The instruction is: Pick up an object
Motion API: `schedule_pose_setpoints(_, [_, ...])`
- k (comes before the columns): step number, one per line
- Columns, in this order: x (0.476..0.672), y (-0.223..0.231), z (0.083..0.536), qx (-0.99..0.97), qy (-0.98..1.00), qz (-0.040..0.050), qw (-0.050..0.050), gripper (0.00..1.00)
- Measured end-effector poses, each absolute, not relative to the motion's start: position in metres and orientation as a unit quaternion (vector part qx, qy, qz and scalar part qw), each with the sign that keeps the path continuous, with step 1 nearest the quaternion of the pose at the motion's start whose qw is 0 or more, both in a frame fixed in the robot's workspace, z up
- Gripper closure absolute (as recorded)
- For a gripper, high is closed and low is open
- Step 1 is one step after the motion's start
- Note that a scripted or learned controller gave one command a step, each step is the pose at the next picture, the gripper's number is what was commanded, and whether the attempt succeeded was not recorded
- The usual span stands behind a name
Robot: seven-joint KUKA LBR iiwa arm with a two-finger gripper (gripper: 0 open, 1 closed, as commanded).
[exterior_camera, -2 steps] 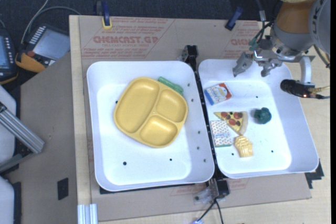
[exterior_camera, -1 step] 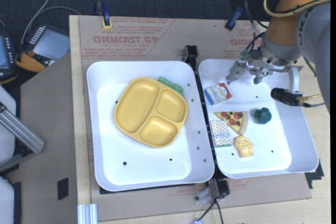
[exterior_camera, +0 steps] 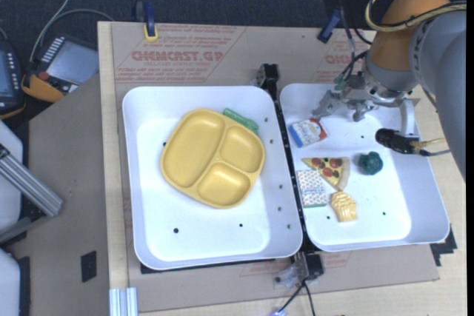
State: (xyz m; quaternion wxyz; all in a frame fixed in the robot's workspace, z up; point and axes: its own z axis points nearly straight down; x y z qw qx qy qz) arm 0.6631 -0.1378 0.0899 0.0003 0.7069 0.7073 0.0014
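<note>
Currently gripper point(exterior_camera: 348, 101) sits over right bin point(exterior_camera: 422, 229) far edge; finger state indeterminate. Nearby: blue-white packet point(exterior_camera: 307, 132). Mid-bin: pizza slice point(exterior_camera: 328, 169), teal lump point(exterior_camera: 370, 163), yellow toy point(exterior_camera: 344, 206).

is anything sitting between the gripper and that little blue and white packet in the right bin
Nothing visible does. The gripper hangs over the back of the right bin, and the packet lies just in front of it on bare bin floor. The pizza slice lies farther forward, out of the way.
</note>
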Motion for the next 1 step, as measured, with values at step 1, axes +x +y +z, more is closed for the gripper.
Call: schedule_pose_setpoints(1, [0.6652,-0.1381,0.1023,0.707,0.708,0.0037,0.006,1.0])
